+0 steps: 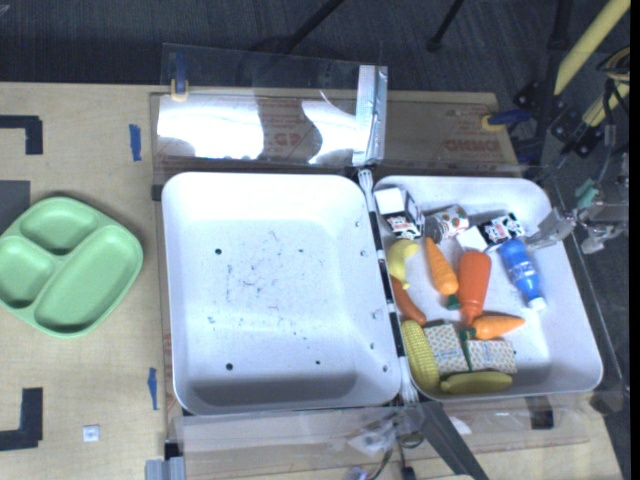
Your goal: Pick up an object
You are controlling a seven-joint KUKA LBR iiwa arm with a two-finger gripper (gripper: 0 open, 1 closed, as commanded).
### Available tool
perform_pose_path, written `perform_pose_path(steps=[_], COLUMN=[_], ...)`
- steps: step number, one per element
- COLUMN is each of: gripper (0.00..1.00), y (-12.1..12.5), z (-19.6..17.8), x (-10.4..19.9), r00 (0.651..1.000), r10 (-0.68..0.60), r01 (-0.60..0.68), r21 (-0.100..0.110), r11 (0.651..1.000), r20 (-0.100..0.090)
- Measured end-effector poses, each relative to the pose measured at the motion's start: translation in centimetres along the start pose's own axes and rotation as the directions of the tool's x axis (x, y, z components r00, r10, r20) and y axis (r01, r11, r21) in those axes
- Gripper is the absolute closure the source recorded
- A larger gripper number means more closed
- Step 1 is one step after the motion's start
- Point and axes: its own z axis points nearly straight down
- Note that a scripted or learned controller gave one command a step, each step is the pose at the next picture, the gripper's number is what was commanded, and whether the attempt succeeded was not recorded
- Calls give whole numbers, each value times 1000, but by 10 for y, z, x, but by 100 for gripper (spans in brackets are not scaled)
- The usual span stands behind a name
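Two white bins, four carrots, one blue bottle

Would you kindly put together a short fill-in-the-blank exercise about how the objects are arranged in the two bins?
1. The toy food is piled in the ____ bin, as the camera sees it.
2. The bottle lying near that bin's right side is ____ in colour.
3. The divided plate on the bench left of both bins is ____.
4. The corn cob lies along that bin's ____ wall.

Missing words: right; blue; green; left
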Motion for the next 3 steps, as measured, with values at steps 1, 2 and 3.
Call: perform_pose_path(steps=[1, 2, 3], gripper=[0, 0, 100], y=[47, 62, 62], z=[98, 164, 154], x=[-26, -10, -11], r00=[988, 986, 986], r10=[156, 165, 165], r01=[-156, -165, -165], r21=[1, -1, -4], r11=[988, 986, 986], r20=[-1, -6, -2])
